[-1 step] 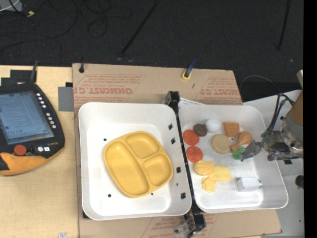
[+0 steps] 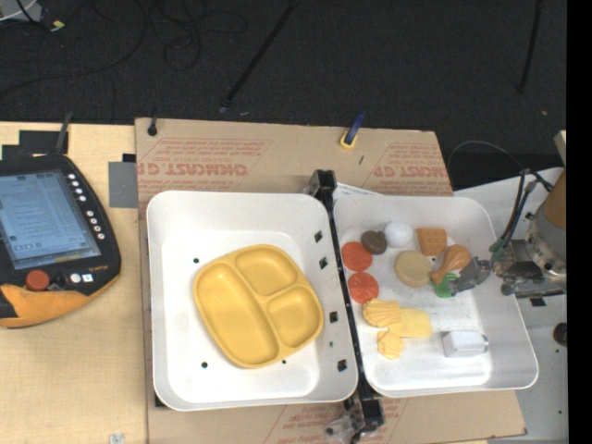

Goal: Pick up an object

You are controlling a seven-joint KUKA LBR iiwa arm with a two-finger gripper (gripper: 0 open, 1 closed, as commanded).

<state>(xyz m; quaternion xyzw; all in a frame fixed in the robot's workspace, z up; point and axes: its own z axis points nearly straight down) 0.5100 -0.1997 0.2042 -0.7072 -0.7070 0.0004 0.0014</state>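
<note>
Camera view: two white bins lie side by side on a cardboard sheet [image 2: 277, 155] at the centre of the frame, touching along a black divider. The left bin [image 2: 176, 239] holds a yellow three-compartment plate [image 2: 257, 303], with bare white floor all around it, widest along the upper and left walls. The right bin [image 2: 504, 359] is crowded in its upper and middle part and has bare floor along its lower and right edges.

The gripper [image 2: 472, 276] reaches in from the right edge of the frame, low over the right bin's upper right area. Whether it is spread or pressed together cannot be told from here. Its tip sits at a small cluster: an orange-brown piece [image 2: 453, 259] with a green bit just below it.

Beside that cluster lie a tan round [image 2: 413, 268], an orange square piece [image 2: 431, 240], a white ball [image 2: 399, 234], a dark brown round [image 2: 374, 241], two red discs [image 2: 357, 255], pale yellow ridged pieces [image 2: 398, 318] and a grey-white block [image 2: 462, 343] near the lower right. A teach pendant [image 2: 51, 239] rests at the left of the frame.
</note>
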